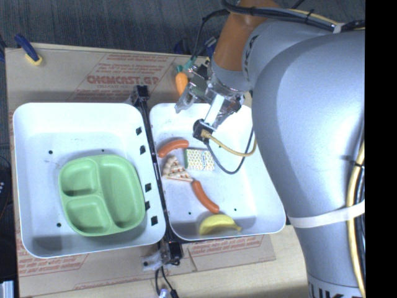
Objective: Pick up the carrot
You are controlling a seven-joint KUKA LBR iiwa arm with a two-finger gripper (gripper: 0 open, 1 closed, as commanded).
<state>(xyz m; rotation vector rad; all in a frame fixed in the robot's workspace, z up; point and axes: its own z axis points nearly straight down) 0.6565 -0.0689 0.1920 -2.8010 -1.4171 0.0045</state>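
Observation:
The carrot [180,82], small and orange with a green top, is at the far rim of the right bin [267,197], level with the cardboard behind it. My gripper [201,109] hangs over the bin's far end, just right of the carrot. Its two metal fingers [185,98] point down and left with a gap between them, so it is open. The carrot lies beside the left finger, not between the two. I cannot tell whether it touches that finger.
In the right bin lie an orange sausage [172,146], a printed packet [200,160], a waffle wedge [175,169], a red-orange sausage [205,196] and a banana [218,224]. The left bin [31,135] holds a green divided plate [102,194]. The arm covers the bin's right side.

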